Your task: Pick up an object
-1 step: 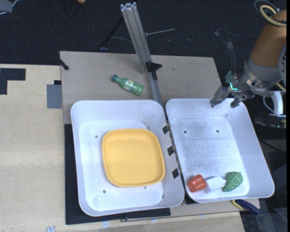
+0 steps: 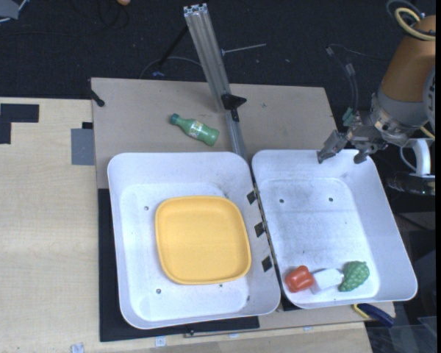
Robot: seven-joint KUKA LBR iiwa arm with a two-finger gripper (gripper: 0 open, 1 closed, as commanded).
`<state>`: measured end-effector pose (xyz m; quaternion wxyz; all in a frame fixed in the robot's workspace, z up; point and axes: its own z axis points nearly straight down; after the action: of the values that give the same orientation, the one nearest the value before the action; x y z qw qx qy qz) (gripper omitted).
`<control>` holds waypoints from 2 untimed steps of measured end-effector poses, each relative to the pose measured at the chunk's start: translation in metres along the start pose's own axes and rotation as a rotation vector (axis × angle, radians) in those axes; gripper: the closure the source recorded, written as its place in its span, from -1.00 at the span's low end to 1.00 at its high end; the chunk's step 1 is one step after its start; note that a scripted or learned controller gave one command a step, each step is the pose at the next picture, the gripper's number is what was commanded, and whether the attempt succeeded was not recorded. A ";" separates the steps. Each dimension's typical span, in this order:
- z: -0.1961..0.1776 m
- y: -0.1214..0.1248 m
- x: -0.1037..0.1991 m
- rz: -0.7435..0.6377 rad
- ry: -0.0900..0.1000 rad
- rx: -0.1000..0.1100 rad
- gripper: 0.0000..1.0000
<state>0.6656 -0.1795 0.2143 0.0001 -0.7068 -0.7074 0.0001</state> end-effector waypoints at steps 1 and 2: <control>0.057 -0.004 -0.008 0.000 0.001 0.005 -1.00; 0.116 -0.007 -0.015 0.000 0.001 0.005 -1.00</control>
<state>0.6583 -0.1947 0.0979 0.0024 -0.7068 -0.7074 0.0016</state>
